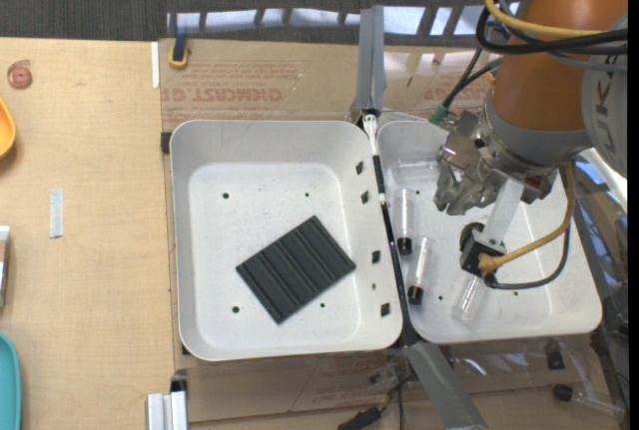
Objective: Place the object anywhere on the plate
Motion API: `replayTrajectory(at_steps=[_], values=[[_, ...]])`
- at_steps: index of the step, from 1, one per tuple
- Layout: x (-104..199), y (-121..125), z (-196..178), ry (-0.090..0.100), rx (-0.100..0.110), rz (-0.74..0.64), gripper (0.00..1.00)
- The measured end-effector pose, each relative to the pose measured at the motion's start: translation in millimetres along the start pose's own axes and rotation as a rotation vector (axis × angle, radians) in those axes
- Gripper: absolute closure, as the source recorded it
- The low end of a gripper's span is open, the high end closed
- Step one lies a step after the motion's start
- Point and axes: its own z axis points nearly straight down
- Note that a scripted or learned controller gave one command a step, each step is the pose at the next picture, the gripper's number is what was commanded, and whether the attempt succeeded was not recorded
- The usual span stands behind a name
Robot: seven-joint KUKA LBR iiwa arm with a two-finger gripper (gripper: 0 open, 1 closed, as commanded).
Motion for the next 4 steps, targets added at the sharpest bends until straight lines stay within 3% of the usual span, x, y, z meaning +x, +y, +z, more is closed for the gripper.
replayTrajectory(at_steps=[1, 2, 3, 4], values=[[60, -53, 67, -0.002, 0.003, 0.104, 1.00], [133, -82, 221, 0.001, 0.002, 0.223, 1.00], [133, -82, 222, 0.000, 0.002, 0.223, 0.00], [133, -82, 222, 0.000, 0.002, 0.223, 0.00]])
